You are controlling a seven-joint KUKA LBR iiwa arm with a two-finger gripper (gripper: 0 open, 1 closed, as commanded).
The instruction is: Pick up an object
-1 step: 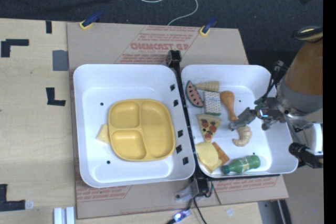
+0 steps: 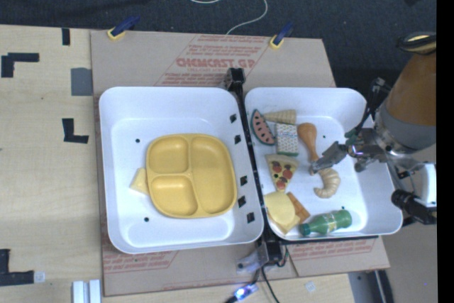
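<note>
1. Croissant (image 2: 328,185) lies flat on the floor of the right bin (image 2: 352,104), mid-right, free, nothing gripping it.
2. Gripper (image 2: 325,160) sits just above the croissant, between it and the chicken drumstick (image 2: 308,138). Jaws look spread, with nothing between them.
3. Arm (image 2: 410,110) comes in from the right over the bin's right wall, orange band visible.
4. Other toy food in the same bin: watermelon slice (image 2: 262,128) and ice cream cone (image 2: 283,116) at upper left, a checkered block (image 2: 286,139) below the cone, pizza slice (image 2: 282,172) left of the croissant, cheese wedge (image 2: 279,211) at lower left, green bottle (image 2: 326,222) on its side along the near wall.
5. Left bin (image 2: 113,124) holds a yellow divided plate (image 2: 191,175), with a pale yellow piece (image 2: 138,181) poking out from under its left edge.
6. Both bins rest on a cardboard sheet (image 2: 213,57) on the bench.
</note>
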